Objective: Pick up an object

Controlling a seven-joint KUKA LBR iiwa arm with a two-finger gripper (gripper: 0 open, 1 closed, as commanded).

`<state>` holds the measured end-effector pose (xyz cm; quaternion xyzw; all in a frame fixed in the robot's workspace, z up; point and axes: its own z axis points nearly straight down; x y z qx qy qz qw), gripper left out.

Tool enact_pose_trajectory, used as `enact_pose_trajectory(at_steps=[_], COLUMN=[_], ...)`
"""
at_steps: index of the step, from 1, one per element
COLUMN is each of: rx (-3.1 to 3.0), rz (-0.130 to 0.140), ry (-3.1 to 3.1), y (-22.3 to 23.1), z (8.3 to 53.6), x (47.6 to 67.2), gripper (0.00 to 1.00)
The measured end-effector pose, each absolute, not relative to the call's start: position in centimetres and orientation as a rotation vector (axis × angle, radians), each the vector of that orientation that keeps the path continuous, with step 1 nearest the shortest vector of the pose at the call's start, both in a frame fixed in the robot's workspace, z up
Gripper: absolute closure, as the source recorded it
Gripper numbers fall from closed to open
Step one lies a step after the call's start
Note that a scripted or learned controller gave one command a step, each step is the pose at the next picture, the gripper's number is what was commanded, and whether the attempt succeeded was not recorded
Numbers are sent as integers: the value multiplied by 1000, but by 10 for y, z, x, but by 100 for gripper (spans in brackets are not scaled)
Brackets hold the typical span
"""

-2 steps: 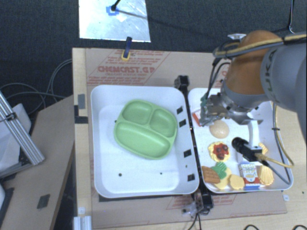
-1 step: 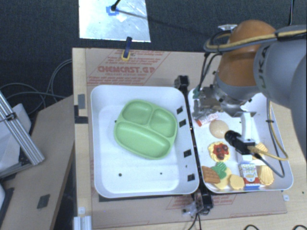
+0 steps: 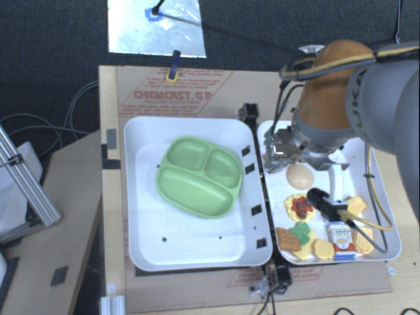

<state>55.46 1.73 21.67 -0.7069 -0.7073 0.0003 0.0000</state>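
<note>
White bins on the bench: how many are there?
2. The left bin holds a green divided plate; the right bin holds small toy foods beneath the arm, which may hide some.

Big grey arm (image 3: 387, 104) here, smooth rounded casing, faint lettering on its side. A glossy orange band (image 3: 331, 87) wraps above the wrist. Black cables (image 3: 289, 77) loop alongside, down to the metallic tool (image 3: 282, 146).

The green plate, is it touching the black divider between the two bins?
Apart. The camera view shows bare white bin floor between the green plate and the black divider.
</note>
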Motion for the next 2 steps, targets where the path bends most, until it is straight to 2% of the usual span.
enact_pose_trajectory(at_steps=[1, 2], rx=[-2218, -2216], rz=[-1, -4], ry=[-2227, -2228], y=[22, 25], z=[214, 233], x=[560, 555], gripper=[100, 100])
